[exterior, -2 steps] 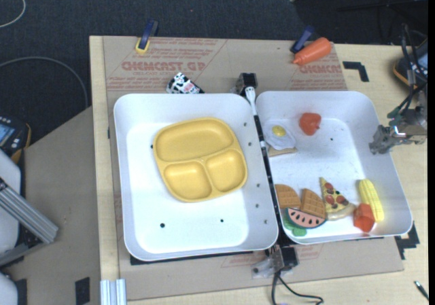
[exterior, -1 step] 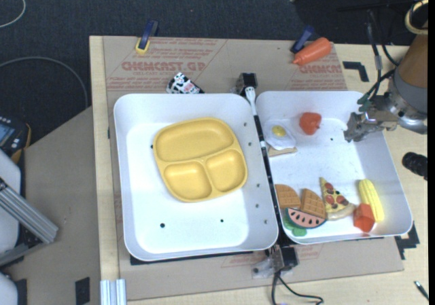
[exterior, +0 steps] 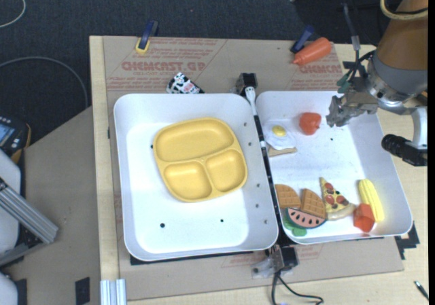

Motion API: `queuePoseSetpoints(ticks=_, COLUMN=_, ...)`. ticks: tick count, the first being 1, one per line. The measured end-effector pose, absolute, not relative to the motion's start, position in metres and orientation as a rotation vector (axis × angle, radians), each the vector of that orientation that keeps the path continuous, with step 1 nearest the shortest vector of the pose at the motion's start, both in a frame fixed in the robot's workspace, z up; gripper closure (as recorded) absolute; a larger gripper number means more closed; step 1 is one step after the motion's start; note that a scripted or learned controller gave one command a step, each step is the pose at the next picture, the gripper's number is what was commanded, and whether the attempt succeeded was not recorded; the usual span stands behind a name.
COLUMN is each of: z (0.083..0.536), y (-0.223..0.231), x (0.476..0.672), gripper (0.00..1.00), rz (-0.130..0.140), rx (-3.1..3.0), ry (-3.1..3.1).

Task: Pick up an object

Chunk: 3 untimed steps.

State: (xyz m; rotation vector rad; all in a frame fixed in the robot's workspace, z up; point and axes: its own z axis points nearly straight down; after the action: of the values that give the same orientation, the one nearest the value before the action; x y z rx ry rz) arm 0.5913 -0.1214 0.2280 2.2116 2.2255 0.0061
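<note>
Pincer (exterior: 338, 115) | grip state unclear | just beside red toy (exterior: 310, 123), right bin (exterior: 387, 161)

The bench (exterior: 204, 59) is a sheet of brown board printed with red lettering. Two white bins sit on it side by side, the left bin (exterior: 136, 229) touching the right bin (exterior: 391, 181). Behind the left bin lie a small black-and-white toy (exterior: 183, 84) and a yellow-tipped clamp (exterior: 145, 37) (at the board's far edge); an orange clamp (exterior: 311, 49) lies behind the right bin.
</note>
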Motion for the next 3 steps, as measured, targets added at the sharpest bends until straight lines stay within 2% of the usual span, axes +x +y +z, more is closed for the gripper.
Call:
queuePoseSetpoints(ticks=1, z=0.216, y=-0.084, x=0.627, gripper=1.0, rz=0.004, rx=2.214, ry=2.223)
queuePoseSetpoints(ticks=2, z=0.215, y=-0.051, x=0.65, gripper=1.0, rz=0.005, rx=2.214, ry=2.224)
queuePoseSetpoints(ticks=3, z=0.234, y=-0.054, x=0.645, gripper=1.0, rz=0.004, rx=2.218, ry=2.22)
